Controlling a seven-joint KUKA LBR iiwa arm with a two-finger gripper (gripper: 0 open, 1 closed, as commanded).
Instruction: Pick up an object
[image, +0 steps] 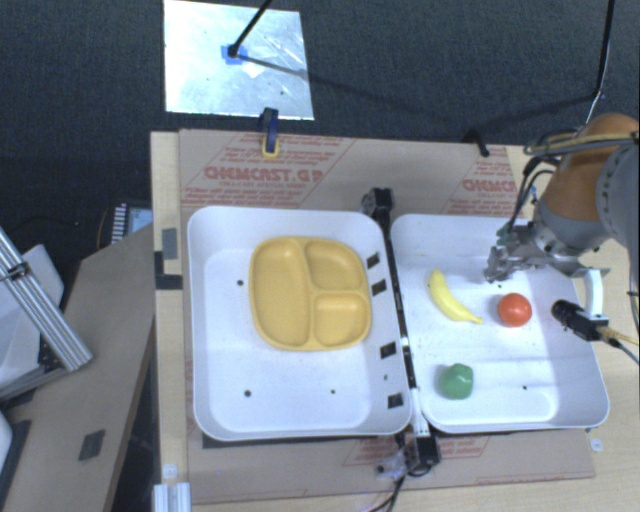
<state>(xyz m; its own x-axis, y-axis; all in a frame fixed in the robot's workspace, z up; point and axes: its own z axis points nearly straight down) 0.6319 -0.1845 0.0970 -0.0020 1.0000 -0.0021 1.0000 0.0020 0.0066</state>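
Observation:
In the right bin (560, 405) lie a yellow banana (451, 299), a red-orange tomato (514, 310) and a green pepper (456, 381). My gripper (497, 268) hangs over the bin's back part, just above and left of the tomato and to the right of the banana's top end. Nothing shows between its fingers. The grey arm with its orange band comes in from the right edge.
The left bin (225, 390) holds a yellow divided plate (308, 292). A black divider with clips (390, 300) runs between the bins. A black fitting (575, 320) sticks out over the right bin's right side. Cables hang at the upper right.

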